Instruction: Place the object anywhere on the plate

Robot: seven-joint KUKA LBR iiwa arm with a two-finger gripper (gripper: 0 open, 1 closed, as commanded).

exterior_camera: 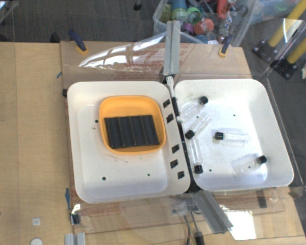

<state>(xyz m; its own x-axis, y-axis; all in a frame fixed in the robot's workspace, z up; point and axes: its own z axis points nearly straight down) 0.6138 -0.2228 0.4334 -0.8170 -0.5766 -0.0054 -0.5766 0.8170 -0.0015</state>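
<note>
Bins sit side by side on the bench (pixel 25 137). In the left bin (pixel 86 182), toward its back, is an orange plate (pixel 108 106), and a black slab (pixel 131 131) with ridges lies flat across the middle of it, well inside the rim. If that slab is the object meant, the job looks done to me. If not, the thing to move is one of the vials (pixel 196 126).

These are clear, with black caps, and they lie on their sides in the right bin (pixel 275 137). Three are bunched along its left wall, close to the divider. A fourth vial (pixel 232 136) lies alone near the middle of the bin, and a fifth vial (pixel 247 163) rests toward the bin's front right corner. Past the back edge of the bench stands a clear tub (pixel 209 6) full of coloured bits.

How the pincer stands, spread or pressed together, I cannot tell.

For a clean pick I would go for the fourth vial. It has open floor on every side, while the three by the wall crowd each other. A round, slick vial may well roll, so I judge the grip should close across its body and not along it. The slab covers most of the plate, so the vial would be best set down low on the bare orange at the back edge, where the raised rim can stop it.
</note>
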